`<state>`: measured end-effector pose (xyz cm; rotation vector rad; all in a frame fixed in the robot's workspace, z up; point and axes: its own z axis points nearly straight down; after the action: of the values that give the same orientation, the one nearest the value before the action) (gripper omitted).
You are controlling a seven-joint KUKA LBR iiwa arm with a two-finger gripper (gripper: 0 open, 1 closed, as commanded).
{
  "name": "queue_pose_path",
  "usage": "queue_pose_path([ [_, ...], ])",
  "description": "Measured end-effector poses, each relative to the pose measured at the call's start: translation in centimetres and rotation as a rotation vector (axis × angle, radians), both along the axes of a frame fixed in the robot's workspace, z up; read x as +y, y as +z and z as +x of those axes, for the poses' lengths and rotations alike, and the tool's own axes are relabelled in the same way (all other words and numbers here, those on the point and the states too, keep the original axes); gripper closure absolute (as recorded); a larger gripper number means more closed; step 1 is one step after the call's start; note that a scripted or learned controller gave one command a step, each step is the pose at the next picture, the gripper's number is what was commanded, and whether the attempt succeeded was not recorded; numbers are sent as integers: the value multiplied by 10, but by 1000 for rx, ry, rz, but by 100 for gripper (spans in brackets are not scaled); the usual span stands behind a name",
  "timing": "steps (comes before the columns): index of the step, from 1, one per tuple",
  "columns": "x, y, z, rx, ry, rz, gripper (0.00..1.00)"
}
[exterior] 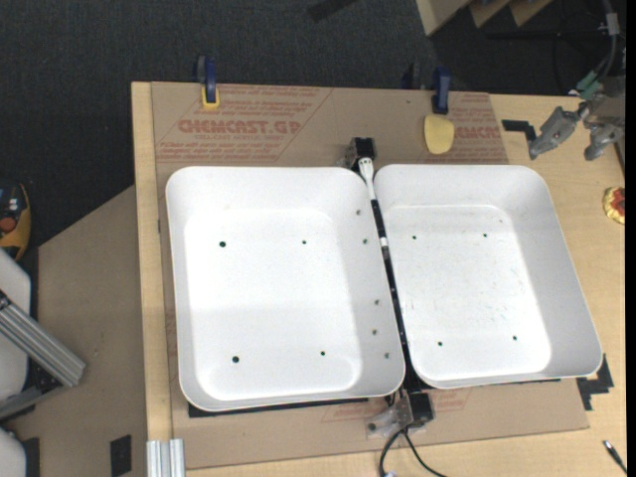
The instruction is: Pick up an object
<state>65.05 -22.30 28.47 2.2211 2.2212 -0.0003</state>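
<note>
**A:** Bins first. What's in them?

**B:** Left bin point(268, 301): white floor, four small dark dots near its corners, a few more on the right wall. Right bin point(467, 291): same four dots, plus faint specks across the floor. A black strip point(384, 256) runs between the two rims where they meet.

**A:** So where's something to pick?

**B:** The only loose candidate I can make out is a pale yellow lump point(438, 134). It lies on the brown board point(298, 117), just beyond the right bin's far rim and under a blue clamp point(441, 89). A small yellow-and-red thing point(616, 203) sits at the right edge; too cropped to name.

**A:** And your gripper?

**B:** My gripper point(576, 132) is at the far right, over the bench beyond the right bin's far corner, well apart from the yellow lump. Grey metal, partly cut off. I cannot tell whether it is spread or closed, and I see nothing in it.

**A:** Surroundings?

**B:** The board has red lettering. A second blue clamp point(207, 74) is at its far left. A cable point(402, 450) trails off the near edge. Wooden bench point(99, 266) beneath, dark carpet point(149, 18) beyond, and a metal rail point(40, 344) at the left.
</note>
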Motion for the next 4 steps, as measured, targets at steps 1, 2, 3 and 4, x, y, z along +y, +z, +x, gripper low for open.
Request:
queue_pose_path([
  [1, 0, 11, 1, -4, 1, -3, 100],
  [2, 98, -89, -18, 9, 6, 5, 100],
  [3, 129, 33, 4, -16, 6, -1, 100],
  [4, 223, -34, 16, 7, 9, 5, 100],
])
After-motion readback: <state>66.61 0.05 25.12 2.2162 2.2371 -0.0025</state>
